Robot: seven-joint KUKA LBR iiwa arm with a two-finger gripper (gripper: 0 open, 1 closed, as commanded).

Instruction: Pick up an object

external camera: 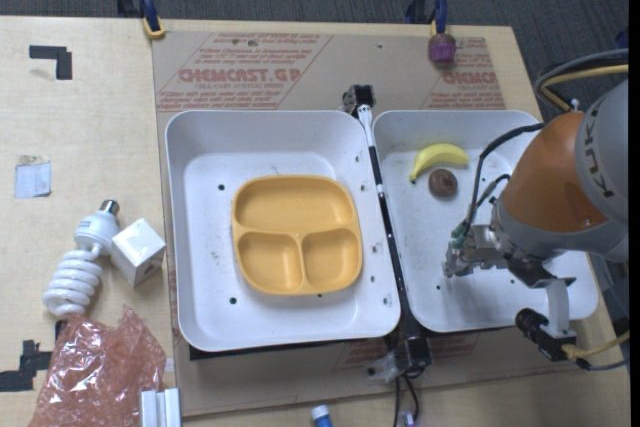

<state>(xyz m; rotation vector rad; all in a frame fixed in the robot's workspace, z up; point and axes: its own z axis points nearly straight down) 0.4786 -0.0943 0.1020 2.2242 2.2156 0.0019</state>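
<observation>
Hand (462, 259) low in right bin (420, 300)

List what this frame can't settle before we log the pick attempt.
- Gripper, camera view: small and dark under the wrist; nothing visible between its tips, so a hold can't be confirmed.
- Right bin floor, lower right: covered by the arm.
- Brown round object beside the banana: too small to identify.
- Blue item at the bottom edge: cut off by the frame.
</observation>
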